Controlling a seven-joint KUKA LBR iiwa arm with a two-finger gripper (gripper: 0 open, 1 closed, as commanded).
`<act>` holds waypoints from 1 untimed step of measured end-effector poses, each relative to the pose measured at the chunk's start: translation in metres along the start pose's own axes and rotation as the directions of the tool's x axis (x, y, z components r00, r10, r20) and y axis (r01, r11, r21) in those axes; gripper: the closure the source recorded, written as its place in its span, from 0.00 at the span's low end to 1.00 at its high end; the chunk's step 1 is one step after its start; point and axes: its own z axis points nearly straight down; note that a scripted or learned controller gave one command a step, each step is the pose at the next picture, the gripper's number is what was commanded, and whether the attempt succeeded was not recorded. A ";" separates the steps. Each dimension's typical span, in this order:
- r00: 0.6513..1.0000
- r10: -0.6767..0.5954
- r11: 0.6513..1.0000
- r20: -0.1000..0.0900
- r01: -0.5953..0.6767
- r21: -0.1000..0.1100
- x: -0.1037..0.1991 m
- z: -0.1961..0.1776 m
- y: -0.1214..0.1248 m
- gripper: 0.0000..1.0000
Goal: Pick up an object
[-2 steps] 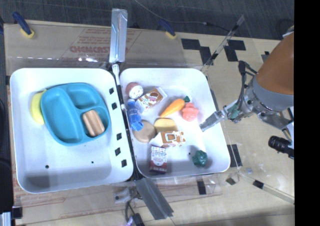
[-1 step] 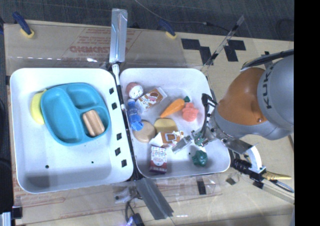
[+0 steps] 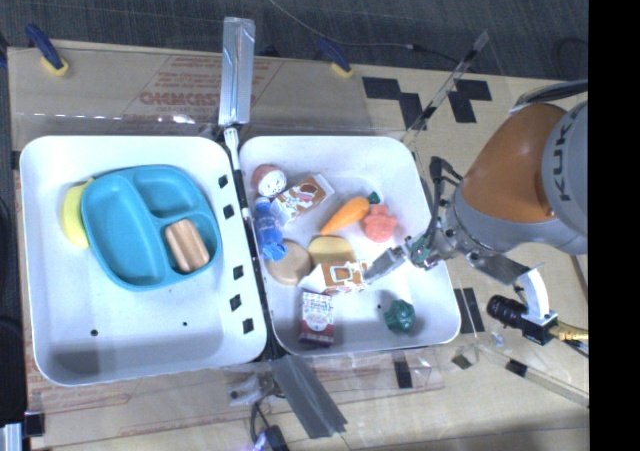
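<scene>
The gripper (image 3: 385,264) hangs low in the right bin (image 3: 425,201), right of frame centre, its tip beside a small printed carton (image 3: 343,277); whether its claw is apart or together cannot be told. An orange carrot (image 3: 345,215) lies just above, a dark green toy (image 3: 399,315) below.

In the right bin (image 3: 420,174) I see a jumble of small things: an orange carrot (image 3: 345,214) lying at a slant, a pink lump (image 3: 379,225) just beside its green top, a blue bottle (image 3: 268,230), a round tan disc (image 3: 291,263), a yellow block (image 3: 331,249), two printed cartons (image 3: 317,317), and a dark green piece (image 3: 399,316) near the front wall.
</scene>
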 end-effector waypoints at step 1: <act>0.999 0.036 0.999 -0.002 -0.036 -0.001 -0.005 0.088 0.101 0.00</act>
